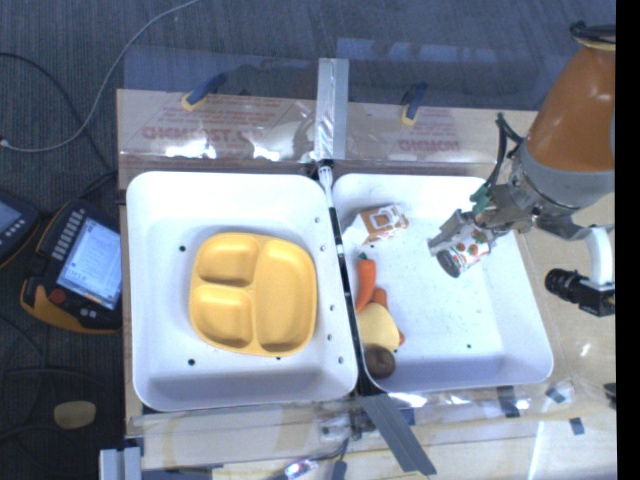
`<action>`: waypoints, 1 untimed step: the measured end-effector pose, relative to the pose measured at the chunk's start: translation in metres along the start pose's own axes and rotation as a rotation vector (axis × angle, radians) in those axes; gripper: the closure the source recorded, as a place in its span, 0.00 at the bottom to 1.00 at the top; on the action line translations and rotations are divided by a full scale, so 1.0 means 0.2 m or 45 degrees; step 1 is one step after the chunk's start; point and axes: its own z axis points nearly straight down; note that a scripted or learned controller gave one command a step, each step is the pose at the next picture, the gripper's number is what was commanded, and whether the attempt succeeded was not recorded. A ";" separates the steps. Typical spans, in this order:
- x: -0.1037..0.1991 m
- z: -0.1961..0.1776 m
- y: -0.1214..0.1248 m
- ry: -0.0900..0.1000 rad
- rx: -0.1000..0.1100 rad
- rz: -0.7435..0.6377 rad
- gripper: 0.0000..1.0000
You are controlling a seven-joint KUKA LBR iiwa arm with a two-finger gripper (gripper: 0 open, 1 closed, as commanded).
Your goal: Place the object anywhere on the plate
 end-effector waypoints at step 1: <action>0.41 0.33 -0.05 0.005 0.002 -0.064 1.00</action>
